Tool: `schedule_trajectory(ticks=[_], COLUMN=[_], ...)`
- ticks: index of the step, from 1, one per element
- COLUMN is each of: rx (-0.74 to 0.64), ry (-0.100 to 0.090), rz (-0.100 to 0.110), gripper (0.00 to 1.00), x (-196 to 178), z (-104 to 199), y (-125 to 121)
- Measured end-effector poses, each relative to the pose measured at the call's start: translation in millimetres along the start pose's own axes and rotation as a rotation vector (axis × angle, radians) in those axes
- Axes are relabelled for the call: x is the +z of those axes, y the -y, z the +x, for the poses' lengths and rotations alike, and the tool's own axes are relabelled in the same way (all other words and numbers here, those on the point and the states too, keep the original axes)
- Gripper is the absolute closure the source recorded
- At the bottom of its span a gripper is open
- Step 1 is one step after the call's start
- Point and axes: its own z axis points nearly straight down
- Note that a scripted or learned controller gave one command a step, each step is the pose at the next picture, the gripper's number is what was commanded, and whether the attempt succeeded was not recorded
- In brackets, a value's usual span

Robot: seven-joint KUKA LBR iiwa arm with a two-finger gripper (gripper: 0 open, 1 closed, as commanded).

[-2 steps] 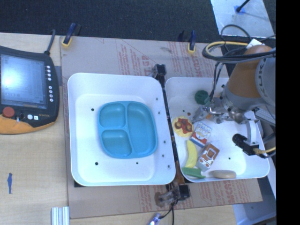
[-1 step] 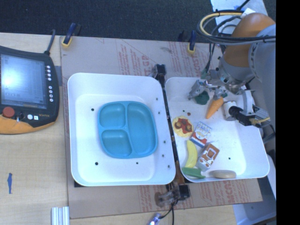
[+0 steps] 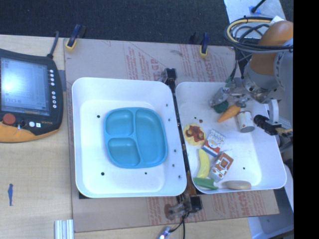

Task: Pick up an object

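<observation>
The right bin (image 3: 259,156) holds several small objects. An orange toy carrot (image 3: 229,114) with a green top lies near its far side. My gripper (image 3: 230,97) hangs directly over the carrot's green end, very close to it or touching it. A small grey and white can (image 3: 244,121) lies just right of the carrot. Nearer the front are a pizza slice (image 3: 194,132), a white packet (image 3: 215,138), a yellow banana (image 3: 203,163), a red and white box (image 3: 222,165), a green piece (image 3: 205,183) and a tan oval piece (image 3: 237,185).
The left bin (image 3: 84,133) holds a blue divided plate (image 3: 135,137). A teach pendant (image 3: 27,96) lies on the bench at far left. Clamps (image 3: 203,43) grip the cardboard's far edge. The arm's cables (image 3: 249,29) and grey body (image 3: 271,78) crowd the right bin's far right corner.
</observation>
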Motion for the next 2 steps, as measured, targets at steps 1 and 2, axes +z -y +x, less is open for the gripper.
schedule_trajectory(ticks=[1, 2], rx=[-0.003, 0.0], ry=[0.004, 0.002], rz=[0.002, 0.012], gripper=[1.0, 1.0], x=[-9, -24], z=[-2, 60], y=[1, 4])
